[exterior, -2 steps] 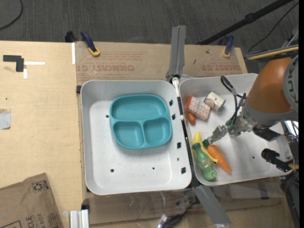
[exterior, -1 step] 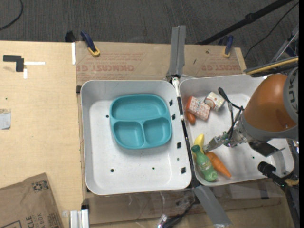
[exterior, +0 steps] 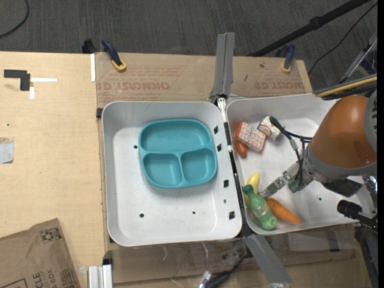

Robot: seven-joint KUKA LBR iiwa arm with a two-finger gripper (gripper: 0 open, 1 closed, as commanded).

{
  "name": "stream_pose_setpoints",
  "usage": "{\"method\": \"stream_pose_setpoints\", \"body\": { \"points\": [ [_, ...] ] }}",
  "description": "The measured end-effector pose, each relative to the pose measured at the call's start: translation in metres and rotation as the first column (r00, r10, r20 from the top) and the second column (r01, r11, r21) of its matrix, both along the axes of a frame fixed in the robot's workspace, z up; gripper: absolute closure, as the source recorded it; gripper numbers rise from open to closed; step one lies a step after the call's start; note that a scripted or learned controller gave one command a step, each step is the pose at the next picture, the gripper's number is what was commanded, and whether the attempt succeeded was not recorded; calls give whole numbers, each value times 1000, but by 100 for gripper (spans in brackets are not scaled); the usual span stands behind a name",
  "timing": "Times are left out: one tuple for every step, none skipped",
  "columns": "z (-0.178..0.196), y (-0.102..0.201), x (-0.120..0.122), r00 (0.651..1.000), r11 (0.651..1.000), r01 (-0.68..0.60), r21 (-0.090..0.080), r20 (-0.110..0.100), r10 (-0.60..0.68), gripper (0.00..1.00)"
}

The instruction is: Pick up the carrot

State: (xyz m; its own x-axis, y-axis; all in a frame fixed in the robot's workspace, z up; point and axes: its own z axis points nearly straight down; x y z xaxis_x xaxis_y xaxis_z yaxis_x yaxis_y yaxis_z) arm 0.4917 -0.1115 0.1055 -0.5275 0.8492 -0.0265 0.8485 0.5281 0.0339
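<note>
Just below the pincer (exterior: 273, 188) lies the carrot (exterior: 284, 211), wedged against a green bottle (exterior: 259, 207); whether the pincer is open is unclear.

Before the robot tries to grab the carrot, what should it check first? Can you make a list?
1. Carrot in plain sight in the right bin: ok.
2. Hand near the carrot: ok, just up and left of it.
3. Carrot between the fingers: not ok, not yet.
4. Room around the carrot: not ok, green bottle touches its left end.
5. Yellow piece out of the way: cannot tell, it lies close to the hand.
</note>
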Motion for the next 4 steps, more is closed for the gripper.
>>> {"method": "stream_pose_setpoints", "body": {
  "points": [
    [0, 3, -1, 999, 999, -46, -2, -2, 46, 0],
    [-1, -1, -1, 994, 994, -112, -2, -4, 112, 0],
    [-4, -10, 0, 999, 999, 44, 4, -10, -44, 0],
    [-4, -11, 0, 999, 999, 45, 4, -11, -45, 0]
  ]
}}
